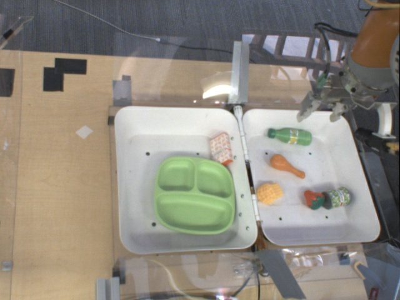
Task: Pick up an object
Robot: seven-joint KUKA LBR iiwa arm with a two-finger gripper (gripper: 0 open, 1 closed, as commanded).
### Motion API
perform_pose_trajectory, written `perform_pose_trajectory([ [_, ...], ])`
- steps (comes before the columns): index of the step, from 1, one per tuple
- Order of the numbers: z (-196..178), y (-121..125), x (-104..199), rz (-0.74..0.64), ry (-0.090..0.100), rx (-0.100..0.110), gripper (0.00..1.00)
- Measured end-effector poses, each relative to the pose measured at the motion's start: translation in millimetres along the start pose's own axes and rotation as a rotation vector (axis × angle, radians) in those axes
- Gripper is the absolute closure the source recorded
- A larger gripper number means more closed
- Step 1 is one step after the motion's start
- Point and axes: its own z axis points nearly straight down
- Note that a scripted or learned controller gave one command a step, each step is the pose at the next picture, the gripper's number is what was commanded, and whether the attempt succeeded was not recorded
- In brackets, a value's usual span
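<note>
Wooden desk [56,167] bears two glossy white bins; gripper [322,109], fingers spread and holding nothing, hovers above smooth green bottle [290,135].

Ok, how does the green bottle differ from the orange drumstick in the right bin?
The green bottle lies nearly level across the right bin, near its far side; the orange drumstick lies slanted, closer to the middle. The bottle is green with a yellow label; the drumstick is plain orange, fat at one end and thin at the other. Both lie flat, untouched.
</note>
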Motion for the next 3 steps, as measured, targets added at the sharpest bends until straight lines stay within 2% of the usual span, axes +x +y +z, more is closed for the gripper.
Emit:
perform_pose_trajectory([
  [1, 114.1, -89.5, 12.9, 0.004, 0.001, 0.004, 0.00],
  [2, 141.5, -31.7, -2.5, 0.000, -0.002, -0.010, 0.00],
  [3, 128.4, -28.7, 0.2, -0.004, 0.001, -0.017, 1.00],
])
